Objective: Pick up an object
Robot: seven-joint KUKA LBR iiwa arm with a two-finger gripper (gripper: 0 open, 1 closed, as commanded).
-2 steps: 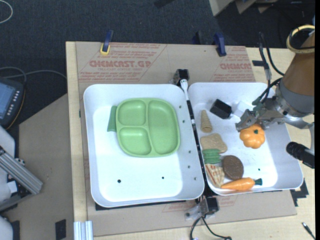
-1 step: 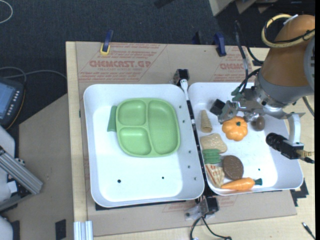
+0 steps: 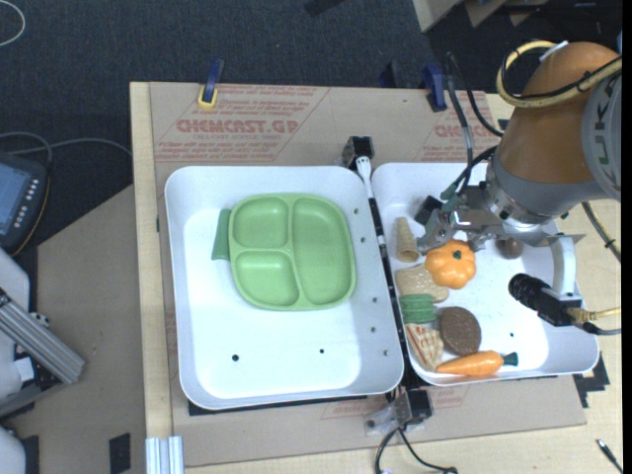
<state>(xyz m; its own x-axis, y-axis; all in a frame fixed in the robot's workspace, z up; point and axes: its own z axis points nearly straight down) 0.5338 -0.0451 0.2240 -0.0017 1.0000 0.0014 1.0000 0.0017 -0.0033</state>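
Overhead view of the bench with two white bins side by side. The left bin holds a green divided plate with three compartments. The right bin holds the toy foods: an orange pumpkin, a tan cone-shaped piece just left of it, a pale cracker-like piece, a green block, a brown round cookie, a striped piece at the near edge, and a carrot along the near wall. The arm's orange band and grey wrist reach in from the right, and the gripper hangs low over the far part of the right bin, directly beyond and just above the pumpkin. Whether the tool is spread or closed cannot be told; nothing shows clearly between its tips. The step in hand appears to be the approach to a target, most likely the pumpkin, which rests in the bin, not lifted. The next move would call for centring over the rounded body, which may slip, then descending and closing without catching the cone-shaped piece beside it.
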